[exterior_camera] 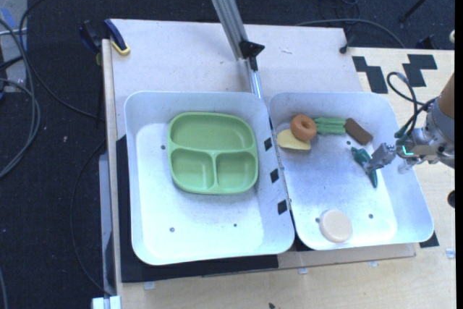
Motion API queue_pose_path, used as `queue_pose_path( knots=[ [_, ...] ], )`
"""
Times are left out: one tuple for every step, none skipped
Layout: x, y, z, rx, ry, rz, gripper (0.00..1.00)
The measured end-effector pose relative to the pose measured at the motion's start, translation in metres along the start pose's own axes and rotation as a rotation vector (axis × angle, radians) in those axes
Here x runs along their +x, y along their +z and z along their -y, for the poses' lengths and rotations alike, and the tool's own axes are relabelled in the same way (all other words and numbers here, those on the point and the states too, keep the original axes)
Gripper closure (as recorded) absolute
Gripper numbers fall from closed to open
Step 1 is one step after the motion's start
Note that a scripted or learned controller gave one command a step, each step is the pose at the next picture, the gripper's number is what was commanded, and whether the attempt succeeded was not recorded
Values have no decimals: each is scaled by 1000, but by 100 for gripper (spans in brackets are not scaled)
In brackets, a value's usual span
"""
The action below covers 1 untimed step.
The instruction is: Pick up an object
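Note:
My gripper reaches in from the right and hangs over the right part of the right bin. Nothing shows in its grasp. Just up and left of it lies a brown block. Further left along the bin's far side are a green toy, an orange doughnut and a yellow piece tucked under the doughnut. A cream round disc rests near the bin's front edge.
The left bin holds a green divided plate. A metal pole slants up from the seam between the bins. Cables trail by the arm at the right edge.

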<state>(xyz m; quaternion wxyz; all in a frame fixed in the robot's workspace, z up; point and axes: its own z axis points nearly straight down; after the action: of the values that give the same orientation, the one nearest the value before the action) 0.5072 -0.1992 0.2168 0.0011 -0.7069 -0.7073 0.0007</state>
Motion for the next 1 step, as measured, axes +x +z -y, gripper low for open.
queue_pose_path(
  knots=[
    [0, -1, -1, -2, 0, 1, 0]
  ],
)
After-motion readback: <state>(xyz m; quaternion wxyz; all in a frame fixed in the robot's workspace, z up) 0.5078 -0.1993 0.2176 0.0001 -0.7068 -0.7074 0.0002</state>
